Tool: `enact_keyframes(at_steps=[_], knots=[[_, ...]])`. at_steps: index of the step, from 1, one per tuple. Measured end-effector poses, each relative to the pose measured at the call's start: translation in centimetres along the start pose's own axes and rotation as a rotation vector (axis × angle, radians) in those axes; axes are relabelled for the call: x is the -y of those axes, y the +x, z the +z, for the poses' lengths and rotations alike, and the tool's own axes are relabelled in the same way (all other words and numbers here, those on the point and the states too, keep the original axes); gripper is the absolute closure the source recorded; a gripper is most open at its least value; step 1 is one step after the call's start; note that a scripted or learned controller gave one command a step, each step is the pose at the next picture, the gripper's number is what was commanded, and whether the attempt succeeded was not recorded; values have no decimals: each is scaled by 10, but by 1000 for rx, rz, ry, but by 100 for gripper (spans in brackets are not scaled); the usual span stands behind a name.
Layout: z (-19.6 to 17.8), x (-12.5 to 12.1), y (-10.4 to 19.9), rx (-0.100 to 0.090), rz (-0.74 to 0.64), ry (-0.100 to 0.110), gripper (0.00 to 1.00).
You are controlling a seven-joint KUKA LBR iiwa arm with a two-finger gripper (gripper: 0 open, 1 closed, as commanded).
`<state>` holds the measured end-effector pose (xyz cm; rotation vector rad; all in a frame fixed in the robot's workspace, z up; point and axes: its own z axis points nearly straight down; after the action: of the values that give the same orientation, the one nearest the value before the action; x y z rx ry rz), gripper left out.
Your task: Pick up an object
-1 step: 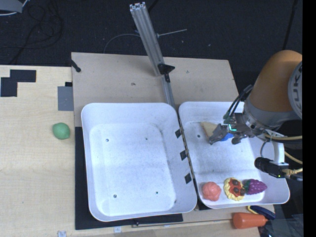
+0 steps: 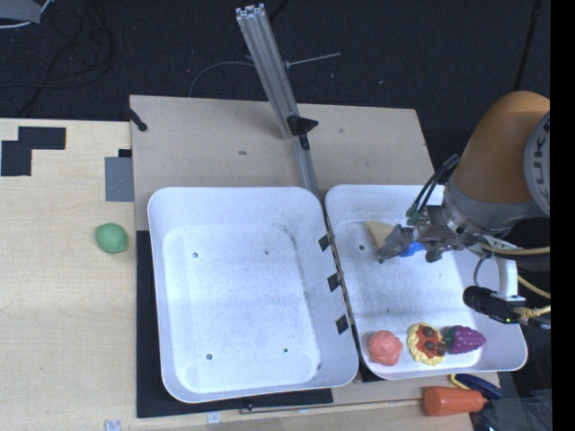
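While you look from the left, you first see a small green ball on the wooden bench, outside the bins. Next comes the left shallow white bin. In the right shallow white bin, the two-finger gripper is low, with its fingers spread apart, and a small blue object lies between them, beside a beige wedge-shaped piece. I judge that the pick is not done yet: nothing looks lifted, so closing and raising are left. A pink round toy, a yellow and red toy and purple toy grapes lie well apart, near the front edge.
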<state>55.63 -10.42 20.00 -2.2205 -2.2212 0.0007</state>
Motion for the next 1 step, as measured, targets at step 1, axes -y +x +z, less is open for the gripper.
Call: enact_keyframes(at_steps=[1], knots=[[62, -3, 2, 0, -1, 5, 0]])
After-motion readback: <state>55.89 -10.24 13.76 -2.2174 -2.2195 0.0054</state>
